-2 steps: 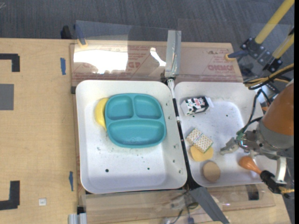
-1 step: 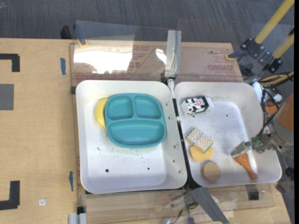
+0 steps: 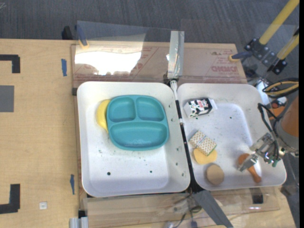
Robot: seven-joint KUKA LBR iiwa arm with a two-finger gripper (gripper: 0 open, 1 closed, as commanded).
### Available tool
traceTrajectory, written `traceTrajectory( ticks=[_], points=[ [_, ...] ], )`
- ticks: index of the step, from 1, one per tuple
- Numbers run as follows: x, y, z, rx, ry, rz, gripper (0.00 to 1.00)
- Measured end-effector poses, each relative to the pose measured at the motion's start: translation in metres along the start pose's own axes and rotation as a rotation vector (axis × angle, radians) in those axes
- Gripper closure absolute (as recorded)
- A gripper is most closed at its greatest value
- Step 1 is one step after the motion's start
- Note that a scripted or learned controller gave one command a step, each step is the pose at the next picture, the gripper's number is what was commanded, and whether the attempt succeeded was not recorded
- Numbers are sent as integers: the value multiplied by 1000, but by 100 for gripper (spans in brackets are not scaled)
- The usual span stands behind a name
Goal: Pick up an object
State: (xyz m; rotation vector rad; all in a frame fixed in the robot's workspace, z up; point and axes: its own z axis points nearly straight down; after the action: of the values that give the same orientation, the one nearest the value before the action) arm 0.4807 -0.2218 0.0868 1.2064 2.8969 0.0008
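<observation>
One pincer (image 3: 252, 161) low (right bin (image 3: 228, 113)), over carrot (image 3: 251, 167)

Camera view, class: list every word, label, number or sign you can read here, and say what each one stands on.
Red print on the clear panel behind the right bin: mirrored and blurred, not readable.
Black-and-white carton in the right bin: printed pattern, any lettering too small to read.
Checkered packet: pattern, no legible text.
Teal divided plate: no text visible.
</observation>
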Motion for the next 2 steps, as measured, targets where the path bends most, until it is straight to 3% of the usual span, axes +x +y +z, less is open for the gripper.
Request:
traceTrajectory(
  ticks=[1,2],
  points=[
    [-2,2,-12,-6,-8,3,100],
    [-11,8,0,-1,-2,219,100]
  ],
)
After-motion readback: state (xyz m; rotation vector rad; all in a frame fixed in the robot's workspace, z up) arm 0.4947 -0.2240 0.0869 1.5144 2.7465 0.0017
